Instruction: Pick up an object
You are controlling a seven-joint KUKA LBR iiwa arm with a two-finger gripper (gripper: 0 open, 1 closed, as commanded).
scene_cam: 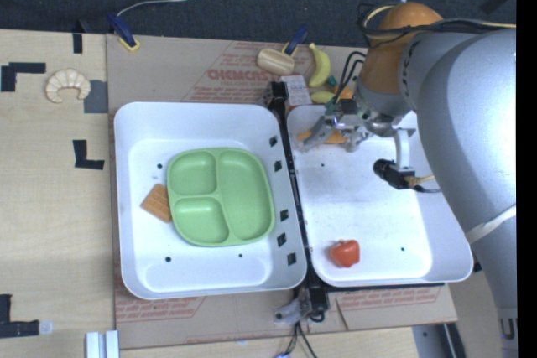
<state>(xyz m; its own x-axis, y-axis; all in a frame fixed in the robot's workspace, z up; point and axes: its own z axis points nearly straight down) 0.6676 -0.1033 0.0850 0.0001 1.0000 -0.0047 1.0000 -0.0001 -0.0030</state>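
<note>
The arm enters from the right and extends over the upper part of the right bin. The gripper sits at the upper left corner of the right bin, just inside its rim. Whether it is released or clenched cannot be told from this view. A small orange item lies directly under the gripper; contact between the two cannot be confirmed.

Positions relative to the right bin:

- A red tomato rests on the bin floor near the lower edge, well apart from the gripper.
- A banana lies on the cardboard just above the upper left corner, outside the bin.
- A bread roll lies left of the banana, also outside the bin.
- A small box sits just below the roll, beside the rim.
- The left bin adjoins the left side. It contains a green divided plate, with a tan cracker partly tucked under the plate's left edge.
- A croissant lies far to the left, on the wooden bench beyond the left bin.
</note>
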